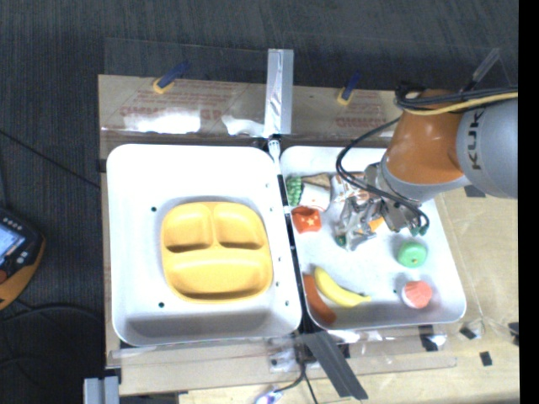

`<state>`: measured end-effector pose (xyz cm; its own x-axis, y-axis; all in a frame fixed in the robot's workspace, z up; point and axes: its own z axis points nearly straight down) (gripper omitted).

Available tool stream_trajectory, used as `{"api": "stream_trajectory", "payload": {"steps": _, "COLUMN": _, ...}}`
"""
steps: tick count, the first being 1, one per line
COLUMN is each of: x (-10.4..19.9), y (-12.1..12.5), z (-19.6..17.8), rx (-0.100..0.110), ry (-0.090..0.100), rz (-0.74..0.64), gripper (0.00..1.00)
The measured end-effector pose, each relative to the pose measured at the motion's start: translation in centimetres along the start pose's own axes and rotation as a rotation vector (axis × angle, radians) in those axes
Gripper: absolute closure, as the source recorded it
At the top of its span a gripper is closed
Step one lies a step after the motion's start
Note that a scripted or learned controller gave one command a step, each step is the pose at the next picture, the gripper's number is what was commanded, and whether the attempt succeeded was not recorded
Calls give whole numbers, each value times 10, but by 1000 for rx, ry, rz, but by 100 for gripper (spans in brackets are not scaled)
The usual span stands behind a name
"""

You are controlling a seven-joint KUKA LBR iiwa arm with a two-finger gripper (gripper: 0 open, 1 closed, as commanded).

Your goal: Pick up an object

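Note:
My gripper (352, 230) hangs low in the middle of the right bin (446, 284), pointing down and to the left from the orange wrist band. Around it lie small toy foods: a red cube (306, 220) just to its left, a green round fruit (411, 254) to its right, a banana (338, 290) in front of it, and a red-and-white piece (416, 293) at the front right. Something orange shows beside the fingers, but whether anything is held is unclear.
A yellow divided tray (217, 249) lies in the left bin (135, 310). A green leafy piece (293, 191) and a white item (313, 194) sit at the back left of the right bin. Black cables loop around the wrist.

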<state>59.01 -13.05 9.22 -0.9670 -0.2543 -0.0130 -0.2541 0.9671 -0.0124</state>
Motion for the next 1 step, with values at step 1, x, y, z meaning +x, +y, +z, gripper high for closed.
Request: {"api": "stream_trajectory", "payload": {"steps": 1, "x": -9, "y": 22, "z": 0, "rx": -3, "ry": -2, "rz": 30, "gripper": 0}}
